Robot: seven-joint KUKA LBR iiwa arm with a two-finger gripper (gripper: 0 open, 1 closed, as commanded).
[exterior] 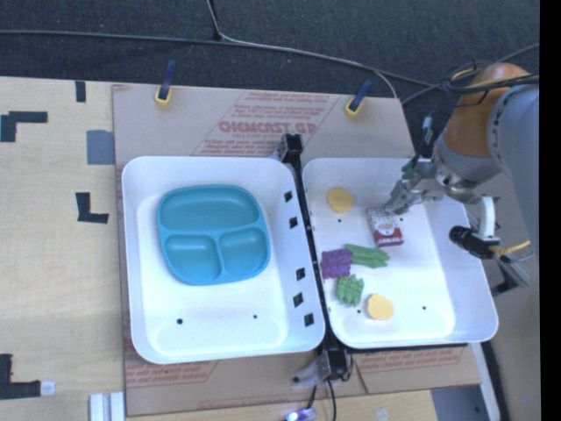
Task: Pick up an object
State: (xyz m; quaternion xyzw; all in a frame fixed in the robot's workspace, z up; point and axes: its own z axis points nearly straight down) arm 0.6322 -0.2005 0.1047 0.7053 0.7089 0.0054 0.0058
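Reaching in from the right of the camera view, the grey arm [517,139] with its orange band [469,117] is seen bent down over the right bin [456,314]. The hand [392,202] is lowered at the bin's upper middle, its tip just above and touching or almost touching a small red-and-white packet [387,229]. Whether the fingers are apart or together cannot be told from this view, and nothing is seen clearly between them.

The packet is lying on the bin floor, tilted slightly, near the middle of the right bin. To its upper left a yellow round piece [340,201] is placed, well apart from the hand. Below the packet a green leafy toy [367,255] is stretched out, with a purple toy [335,262] just beside its left end. Beneath the purple one a second green toy [350,289] is found, and just to its right a second yellow round piece [379,307] is set near the bin's lower edge.

In the left bin [140,323] a blue divided plate [213,234] with three compartments is laid flat in the upper half. Both bins are set side by side on a cardboard sheet [254,121], held by two yellow-and-blue clamps [164,90] at its far edge, on the wooden tabletop [53,261]. A black cable [263,42] is run across the dark floor beyond.
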